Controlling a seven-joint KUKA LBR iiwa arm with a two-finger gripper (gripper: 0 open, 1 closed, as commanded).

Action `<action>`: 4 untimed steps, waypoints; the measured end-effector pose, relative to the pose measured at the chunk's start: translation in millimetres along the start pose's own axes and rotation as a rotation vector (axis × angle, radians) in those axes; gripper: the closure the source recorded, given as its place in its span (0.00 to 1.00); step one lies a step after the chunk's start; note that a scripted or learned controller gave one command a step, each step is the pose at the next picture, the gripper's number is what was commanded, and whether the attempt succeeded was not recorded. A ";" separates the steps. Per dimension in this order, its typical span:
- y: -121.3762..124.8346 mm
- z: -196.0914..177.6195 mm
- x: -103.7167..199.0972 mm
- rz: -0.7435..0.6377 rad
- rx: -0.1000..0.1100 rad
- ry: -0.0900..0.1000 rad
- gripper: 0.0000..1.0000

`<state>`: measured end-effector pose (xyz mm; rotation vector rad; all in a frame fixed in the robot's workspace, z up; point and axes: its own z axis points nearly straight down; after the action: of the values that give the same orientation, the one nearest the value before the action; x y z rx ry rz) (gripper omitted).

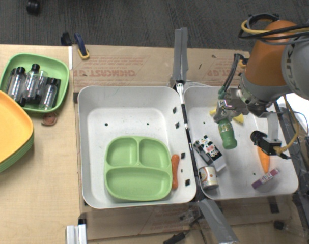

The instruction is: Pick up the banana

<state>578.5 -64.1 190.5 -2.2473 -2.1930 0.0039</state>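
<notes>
Right under the gripper (226, 111) sits the small yellow banana (237, 118), mostly hidden; prob light, soft, plasticky, so grab mid-body. Can't tell if it's apart or together.

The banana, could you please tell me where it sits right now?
In the camera view the banana lies in the right bin, near its upper end, mostly hidden under the arm's wrist, with the green bottle just beside it on the left.
</notes>
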 end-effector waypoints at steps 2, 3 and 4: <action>20.4 -0.4 -17.8 -0.151 -0.001 0.000 1.00; 26.9 93.9 -108.3 0.086 0.000 0.000 1.00; 27.0 93.8 -108.3 0.086 0.000 0.000 0.00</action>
<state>602.6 -173.0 96.7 -2.3399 -2.0941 0.0042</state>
